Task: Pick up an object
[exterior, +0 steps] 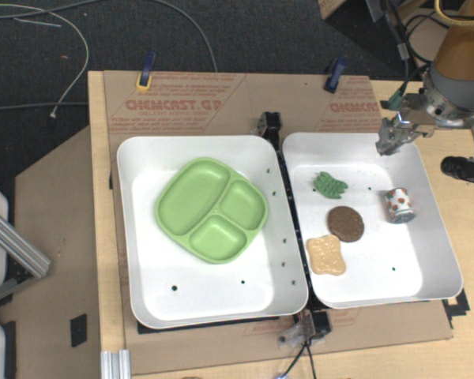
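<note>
The tool [389, 140] hangs over the far rim of the right bin [434, 279], carrying nothing; it is too small and dark here to tell whether it is wide or narrow. Its high, offset position looks like a pause before choosing a target, not a grasp.

Four candidates lie in that bin, all nearer the camera than the tool. The small can [398, 204], lying on its side, is closest, just below it. The green leafy piece [329, 184] sits below and to its left, the brown round patty [346, 223] further down, and the tan cracker [326, 255] beyond that, just beside the patty. They are spread apart, which should leave room to close around any one.

Well to the tool's left, a green divided plate [212, 209] rests in the left bin [142, 290].

The arm is cut off at the frame's edge, and the can's label cannot be read.
</note>
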`<state>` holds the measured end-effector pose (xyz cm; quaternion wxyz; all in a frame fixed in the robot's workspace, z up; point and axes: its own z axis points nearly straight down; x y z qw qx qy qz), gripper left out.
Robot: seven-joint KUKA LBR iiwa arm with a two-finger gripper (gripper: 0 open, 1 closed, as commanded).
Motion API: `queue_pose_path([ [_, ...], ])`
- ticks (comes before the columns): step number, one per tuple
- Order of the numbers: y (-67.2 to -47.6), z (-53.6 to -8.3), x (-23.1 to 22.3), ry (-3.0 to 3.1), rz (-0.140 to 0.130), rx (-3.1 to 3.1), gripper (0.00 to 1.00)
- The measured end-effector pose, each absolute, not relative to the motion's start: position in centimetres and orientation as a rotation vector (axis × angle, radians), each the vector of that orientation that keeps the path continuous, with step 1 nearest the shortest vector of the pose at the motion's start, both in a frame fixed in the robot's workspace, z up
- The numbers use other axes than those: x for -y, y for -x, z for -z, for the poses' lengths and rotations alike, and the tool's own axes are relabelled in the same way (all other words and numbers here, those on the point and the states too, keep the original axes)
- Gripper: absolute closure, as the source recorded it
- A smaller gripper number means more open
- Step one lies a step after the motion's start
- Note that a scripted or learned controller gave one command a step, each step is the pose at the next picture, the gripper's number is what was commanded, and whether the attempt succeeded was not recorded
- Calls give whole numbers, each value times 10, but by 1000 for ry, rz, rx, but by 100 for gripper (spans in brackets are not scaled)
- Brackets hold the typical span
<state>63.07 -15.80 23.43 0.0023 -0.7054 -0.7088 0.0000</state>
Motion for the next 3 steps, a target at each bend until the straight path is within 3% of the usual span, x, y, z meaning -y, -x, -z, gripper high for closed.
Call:
queue_pose_path([
  [1,-615,-241,113,2214,1,2224,100],
  [3,-563,-217,14,2211,-2,2223,100],
])
